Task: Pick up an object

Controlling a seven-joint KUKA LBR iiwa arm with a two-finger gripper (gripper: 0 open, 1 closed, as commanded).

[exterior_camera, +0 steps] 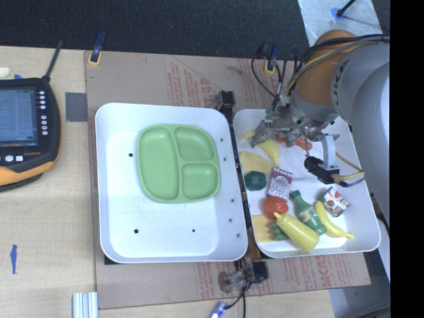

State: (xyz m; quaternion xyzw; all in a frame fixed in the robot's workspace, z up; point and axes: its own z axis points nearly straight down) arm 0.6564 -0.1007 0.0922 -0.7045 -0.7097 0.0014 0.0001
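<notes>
My gripper [266,134] hangs low over the far left corner of the right bin [361,242], under the arm's orange band. A small yellow curved piece [270,152] lies right below it; whether they touch is unclear. A pale yellow wedge [250,162] and a dark green round piece [254,179] lie nearer along the bin's left wall. Further toward the front are a maroon packet [279,183], a red tomato [275,206], a green bottle [305,211], a yellow bottle [296,231], a banana [332,221] and a small can [336,201].
The left bin [119,230] holds a green divided plate [177,162]. An orange-and-black pendant [23,131] lies at the bench's left edge. The arm's grey body [361,85] covers the right bin's far right, with a black cable fitting [320,169] hanging over it.
</notes>
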